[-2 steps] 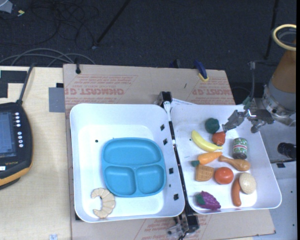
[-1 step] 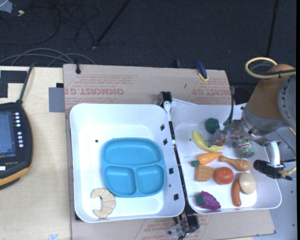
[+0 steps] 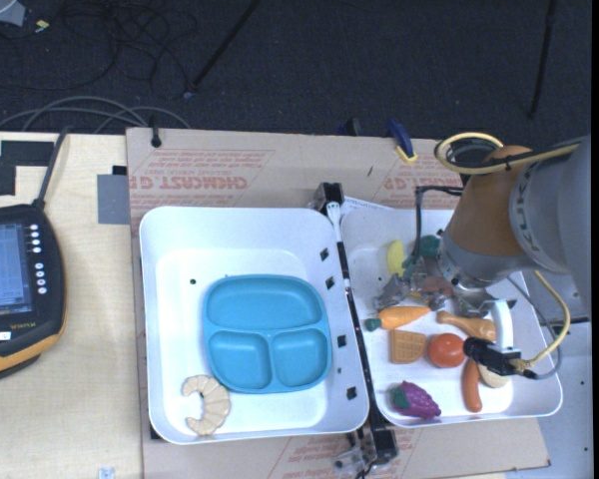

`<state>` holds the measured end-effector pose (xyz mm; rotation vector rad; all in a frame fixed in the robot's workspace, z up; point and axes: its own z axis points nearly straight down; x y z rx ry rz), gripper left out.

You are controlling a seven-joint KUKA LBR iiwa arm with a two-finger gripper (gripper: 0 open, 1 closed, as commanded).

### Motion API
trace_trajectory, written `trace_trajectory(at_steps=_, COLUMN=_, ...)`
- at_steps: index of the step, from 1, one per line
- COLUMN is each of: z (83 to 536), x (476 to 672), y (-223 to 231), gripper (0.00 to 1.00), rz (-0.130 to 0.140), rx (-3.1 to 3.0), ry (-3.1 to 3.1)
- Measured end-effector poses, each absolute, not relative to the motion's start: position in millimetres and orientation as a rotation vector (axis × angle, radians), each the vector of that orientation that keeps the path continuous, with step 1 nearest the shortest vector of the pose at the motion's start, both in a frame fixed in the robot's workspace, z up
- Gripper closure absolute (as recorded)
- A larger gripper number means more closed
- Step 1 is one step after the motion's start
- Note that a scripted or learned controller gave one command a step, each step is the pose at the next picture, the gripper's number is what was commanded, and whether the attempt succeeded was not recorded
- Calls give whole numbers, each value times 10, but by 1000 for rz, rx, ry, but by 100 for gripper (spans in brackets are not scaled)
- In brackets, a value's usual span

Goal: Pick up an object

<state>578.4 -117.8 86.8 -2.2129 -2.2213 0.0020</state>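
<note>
The grey arm with its orange band (image 3: 484,218) reaches down into the right bin (image 3: 539,392). Its gripper (image 3: 407,285) hangs low over the bin's upper left part. It sits just above an orange carrot (image 3: 403,316) and just below a yellow piece (image 3: 395,257). Around it lie a tan waffle piece (image 3: 407,346), a red tomato (image 3: 446,350), a purple grape bunch (image 3: 415,398), a red sausage (image 3: 471,386) and a brown drumstick-like piece (image 3: 467,324). I see nothing lifted off the bin floor.
The left bin (image 3: 170,267) bears a blue divided plate (image 3: 267,332) and a croissant (image 3: 207,403) at its front left. A divider with black clips (image 3: 339,297) separates the bins. A tablet pendant (image 3: 15,282) lies on the bench at far left.
</note>
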Motion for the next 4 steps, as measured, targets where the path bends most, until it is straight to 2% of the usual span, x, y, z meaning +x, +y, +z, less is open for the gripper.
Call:
trace_trajectory(at_steps=1, z=977, x=5788, y=-1219, gripper=100, rz=4, rx=-2221, ry=-2216)
trace_trajectory(at_steps=2, z=2452, x=5800, y=-396, gripper=100, rz=-15, rx=-2215, ry=-2236)
trace_trajectory(at_steps=3, z=2937, x=5969, y=506, gripper=100, rz=-7, rx=-2212, ry=-2232)
trace_trajectory(at_steps=4, z=3540, x=5793, y=1053, gripper=100, rz=-6, rx=-2214, ry=-2229)
